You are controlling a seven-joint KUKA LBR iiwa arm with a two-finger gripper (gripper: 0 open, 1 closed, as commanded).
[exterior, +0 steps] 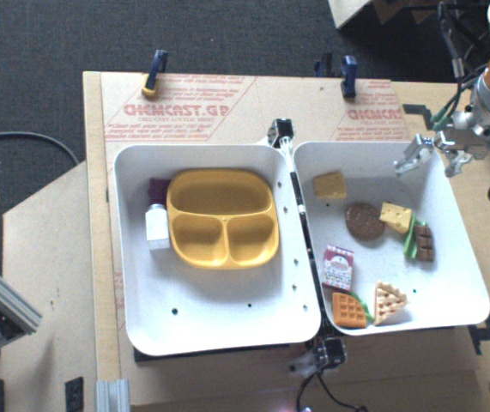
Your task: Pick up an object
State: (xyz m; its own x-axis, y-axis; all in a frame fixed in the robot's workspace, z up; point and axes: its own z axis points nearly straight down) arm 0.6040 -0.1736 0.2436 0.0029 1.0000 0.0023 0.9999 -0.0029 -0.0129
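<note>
Over the right bin's (476,292) far right corner, gripper (427,155) hangs wide, empty. Best bet: descend straight onto cheese wedge (395,217), fingers straddling it, clear of the cookie (365,221).

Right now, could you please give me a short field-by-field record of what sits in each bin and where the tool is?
left bin: yellow divided plate, small white bottle, dark purple item
right bin: cracker, brown cookie, cheese wedge, chocolate bar, red packet, two waffles
tool: above right bin's far right corner, nothing held
</note>
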